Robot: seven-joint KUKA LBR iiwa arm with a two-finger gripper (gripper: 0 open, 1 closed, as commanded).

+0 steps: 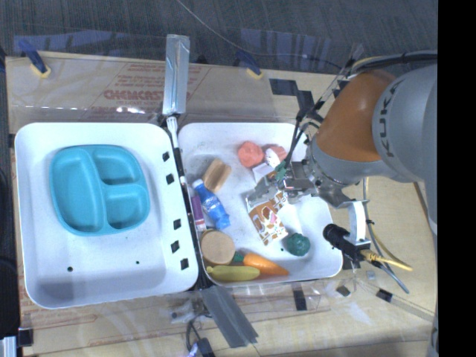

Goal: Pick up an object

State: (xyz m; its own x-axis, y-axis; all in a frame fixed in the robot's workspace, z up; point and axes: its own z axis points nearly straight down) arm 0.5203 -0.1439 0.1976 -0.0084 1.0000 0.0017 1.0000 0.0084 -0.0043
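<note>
While the bench (89, 88) bore two white bins, the gripper (279, 184) hung over the right bin (195, 136).
A glossy blue divided tray (100, 187) filled the left bin (30, 199); the patterned packet (269, 220) lay just below the gripper, whose opening I cannot tell.
</note>
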